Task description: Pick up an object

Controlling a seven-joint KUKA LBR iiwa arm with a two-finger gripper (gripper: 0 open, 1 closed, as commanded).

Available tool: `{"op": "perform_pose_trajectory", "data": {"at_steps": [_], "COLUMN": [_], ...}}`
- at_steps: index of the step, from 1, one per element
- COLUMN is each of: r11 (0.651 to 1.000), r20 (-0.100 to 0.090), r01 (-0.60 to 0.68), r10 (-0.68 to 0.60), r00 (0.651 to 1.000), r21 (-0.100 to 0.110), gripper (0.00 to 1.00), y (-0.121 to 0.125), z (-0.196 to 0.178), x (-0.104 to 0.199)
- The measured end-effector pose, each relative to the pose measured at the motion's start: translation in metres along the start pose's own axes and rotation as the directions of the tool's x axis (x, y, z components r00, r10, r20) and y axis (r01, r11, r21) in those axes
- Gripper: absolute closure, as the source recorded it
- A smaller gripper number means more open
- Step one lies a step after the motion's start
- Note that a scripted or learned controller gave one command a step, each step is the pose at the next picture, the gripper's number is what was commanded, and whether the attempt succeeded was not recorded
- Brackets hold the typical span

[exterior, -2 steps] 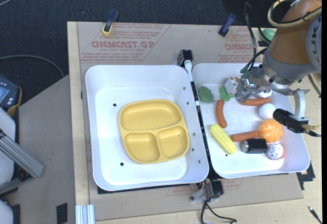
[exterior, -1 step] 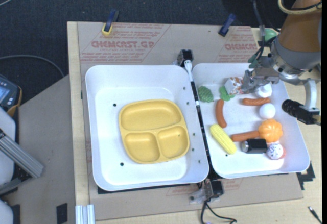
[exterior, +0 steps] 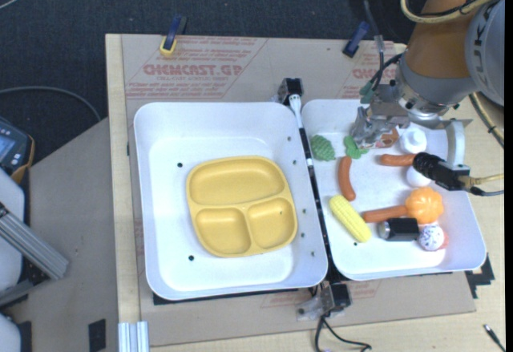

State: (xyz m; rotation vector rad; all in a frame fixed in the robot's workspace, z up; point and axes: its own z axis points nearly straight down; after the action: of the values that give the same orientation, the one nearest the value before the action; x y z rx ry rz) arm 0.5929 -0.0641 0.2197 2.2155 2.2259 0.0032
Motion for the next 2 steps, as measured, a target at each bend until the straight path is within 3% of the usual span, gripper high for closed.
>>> {"op": "perform_pose_trajectory", "data": {"at_steps": [1,2], "r11": [1.0,1.0], "r20": [0.002,0.001], "r01": [-0.003,-0.005], "r10": [0.003,0.005], "r00": [1.0,1.0], "r21": [-0.001,0.002], "gripper": [1.0,1.0], "y": [0.0107,0.0065], "z": [0.005,0.0044], "x": [-0.0049,-0.0066]}}
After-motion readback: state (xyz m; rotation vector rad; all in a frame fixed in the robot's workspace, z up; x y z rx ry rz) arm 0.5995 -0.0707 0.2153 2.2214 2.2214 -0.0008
